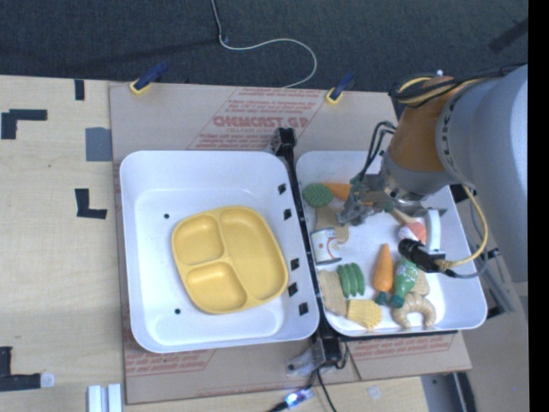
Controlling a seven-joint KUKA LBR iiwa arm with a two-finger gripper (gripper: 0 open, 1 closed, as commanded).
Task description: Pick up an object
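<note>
— Two shallow white bins are sitting side by side on the bench; what is lying in the left bin (146, 187)?

— One yellow plastic plate with three compartments (228, 258) is resting flat near its middle.

— And the right bin (467, 303)?

— Toy food is crowding it. An orange plastic carrot (383, 267) is lying near the centre, a ribbed green pickle-like piece (350, 278) is sitting just left of it, and a yellow corn-like piece (364, 314) is lying at the front beside a tan curled piece (415, 309). A round green piece (316, 195) is sitting at the back left corner.

— Where is the arm reaching?

— The grey arm with its orange band (418, 136) is coming in from the right, and the two-finger gripper (353, 208) is hanging low over the back of the right bin, near the round green piece.

— Are the fingers gripping anything?

— I cannot tell; they are too dark and small to read.
</note>
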